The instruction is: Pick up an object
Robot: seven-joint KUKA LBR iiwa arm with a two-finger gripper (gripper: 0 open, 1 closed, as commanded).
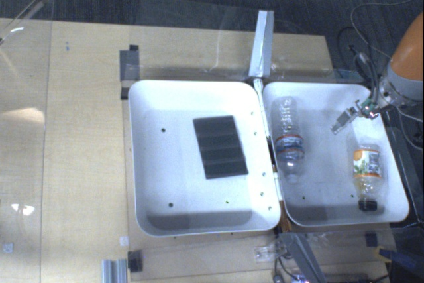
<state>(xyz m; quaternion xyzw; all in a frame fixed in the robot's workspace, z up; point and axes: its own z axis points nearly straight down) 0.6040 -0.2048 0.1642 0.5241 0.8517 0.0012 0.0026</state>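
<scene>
Pale wooden bench, two white bins. Nearest, in the right bin, an orange-labelled bottle lying lengthwise. Just beyond, gripper, apart from it; open or closed, impossible to tell. Centre over the label, then descend squarely.

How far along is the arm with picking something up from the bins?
Nothing looks picked yet. The clear water bottle and the orange-labelled bottle both lie flat in the right bin, and the dark ridged block lies in the left bin. The gripper is over the right bin between the two bottles, with nothing visible between its fingers. The grasp and lift remain.
</scene>
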